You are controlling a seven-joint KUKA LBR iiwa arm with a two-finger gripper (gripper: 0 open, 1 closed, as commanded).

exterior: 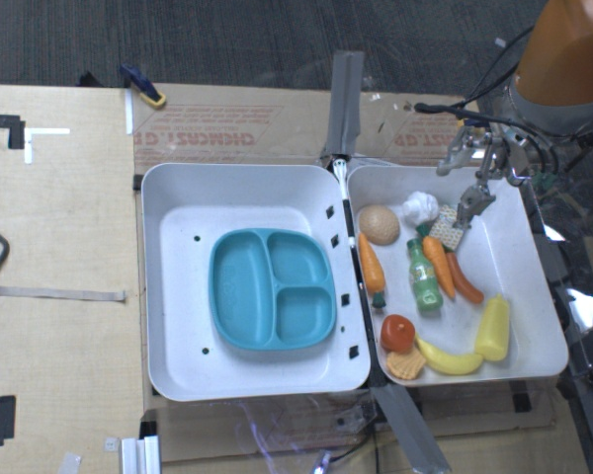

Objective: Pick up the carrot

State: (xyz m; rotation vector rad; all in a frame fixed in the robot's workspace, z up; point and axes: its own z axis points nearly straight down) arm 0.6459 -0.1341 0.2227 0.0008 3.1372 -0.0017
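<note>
Both bins [168,294] were white, and the left one carried a turquoise divided plate [273,289]. In the right bin lay two orange carrots [372,265], a green bottle [424,278] with a paler label, a tan egg-shaped piece [380,224], a red tomato [397,333], a yellow banana [449,359], a yellow pepper [492,328] and a white crumpled lump [420,206]. The counter [59,245] was pale wood-coloured. The arm [568,42] showed orange above grey, and the hand [471,200] was metallic grey.
</note>
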